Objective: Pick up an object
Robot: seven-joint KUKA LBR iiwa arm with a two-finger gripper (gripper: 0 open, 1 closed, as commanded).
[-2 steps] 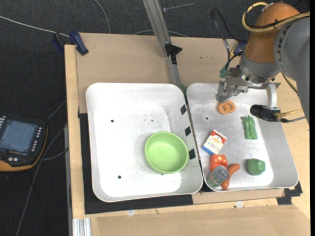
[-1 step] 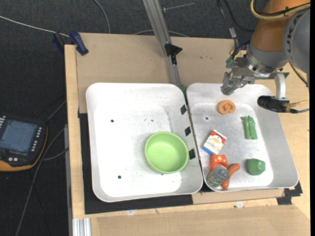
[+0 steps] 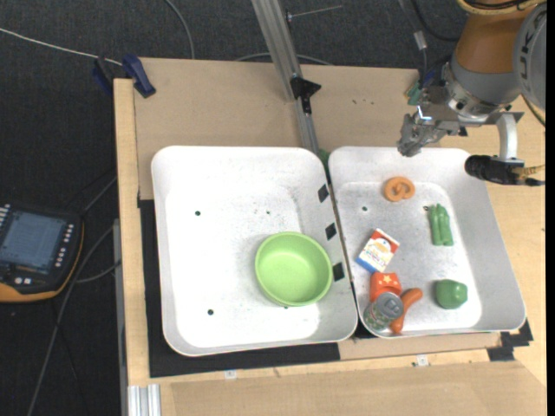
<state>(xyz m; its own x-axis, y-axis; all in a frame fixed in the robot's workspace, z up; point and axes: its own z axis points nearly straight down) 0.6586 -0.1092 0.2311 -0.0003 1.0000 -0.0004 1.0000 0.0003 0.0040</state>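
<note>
Objects in the right white bin: orange ring, green pods, small carton. Two-finger gripper hovers over that bin's far rim, grasping nothing; finger spacing cannot be told.

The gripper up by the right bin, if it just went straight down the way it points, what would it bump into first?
Probably the back rim of the right bin. The gripper points downward over that edge, with the orange ring lying nearer the camera, off its line. Depth is hard to judge from this slanted view, so it might meet the bin floor instead.
</note>
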